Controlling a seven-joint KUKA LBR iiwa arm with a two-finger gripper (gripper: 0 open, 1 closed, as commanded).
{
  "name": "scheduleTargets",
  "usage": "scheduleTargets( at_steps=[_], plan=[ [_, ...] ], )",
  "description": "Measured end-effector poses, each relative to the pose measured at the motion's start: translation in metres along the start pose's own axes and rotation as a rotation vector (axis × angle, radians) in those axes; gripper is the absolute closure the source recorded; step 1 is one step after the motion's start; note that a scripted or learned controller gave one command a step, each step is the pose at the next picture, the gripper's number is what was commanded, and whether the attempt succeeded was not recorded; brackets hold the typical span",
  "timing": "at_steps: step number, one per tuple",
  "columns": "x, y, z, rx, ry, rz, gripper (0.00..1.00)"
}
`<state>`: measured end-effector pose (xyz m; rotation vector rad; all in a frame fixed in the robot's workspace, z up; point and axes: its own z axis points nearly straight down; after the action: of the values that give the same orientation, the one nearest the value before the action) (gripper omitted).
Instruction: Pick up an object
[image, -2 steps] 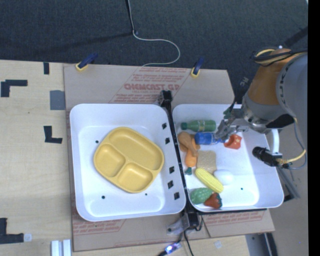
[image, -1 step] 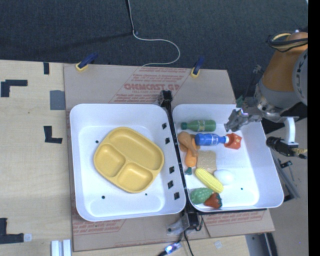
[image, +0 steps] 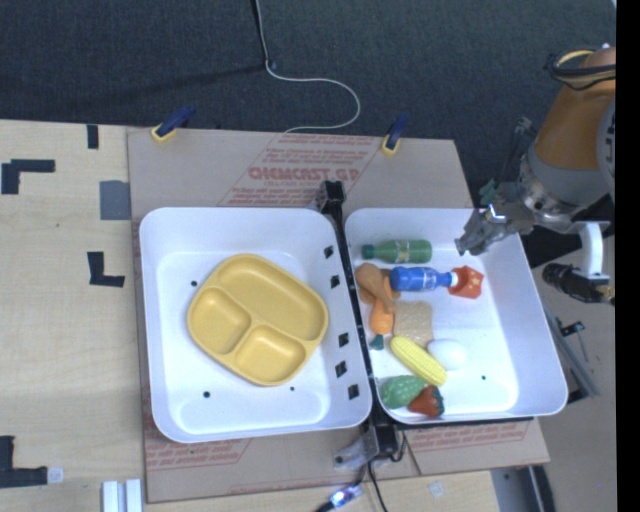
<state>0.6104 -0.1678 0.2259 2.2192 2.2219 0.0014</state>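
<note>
Your gripper (image: 474, 240) hangs over the upper right part of the right bin (image: 535, 330), at about two o'clock from the bin's middle. It is a dark cluster at this slant, and you cannot tell whether the fingers are spread or closed; nothing shows between them.

The closest candidates lie just at its seven o'clock: the blue bottle (image: 420, 279) and the red piece (image: 468, 284) touching its cap end. The bottle lies flat with its long axis running nine to three, cap toward three o'clock. The green bottle (image: 398, 250) above it runs parallel, cap toward nine.

What could go wrong, in my judgement:
- The toys are packed tight. A descent on the blue bottle may catch the red piece or the green bottle and shove the target aside.
- If the fingers close along the bottle's length instead of across it, the round body will likely roll or squirt out.
- The carrot (image: 378, 297), cracker (image: 414, 320), corn (image: 418, 361) and white egg (image: 449, 352) crowd below, so a late drop lands on a jumble.

The yellow tray (image: 258, 318) in the left bin (image: 165, 300) sits well apart and poses no risk.
</note>
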Motion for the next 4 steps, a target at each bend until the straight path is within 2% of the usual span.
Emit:
scheduleTargets(
  at_steps=[1,2,3,4],
  plan=[
    [0.045,-0.018,-0.008,0.003,0.002,-0.004,1.00],
    [0.093,-0.033,0.002,0.005,0.002,-0.004,1.00],
    [0.136,-0.059,0.012,0.007,0.002,-0.003,1.00],
    [0.182,-0.074,0.002,0.005,0.002,-0.005,1.00]
  ],
)
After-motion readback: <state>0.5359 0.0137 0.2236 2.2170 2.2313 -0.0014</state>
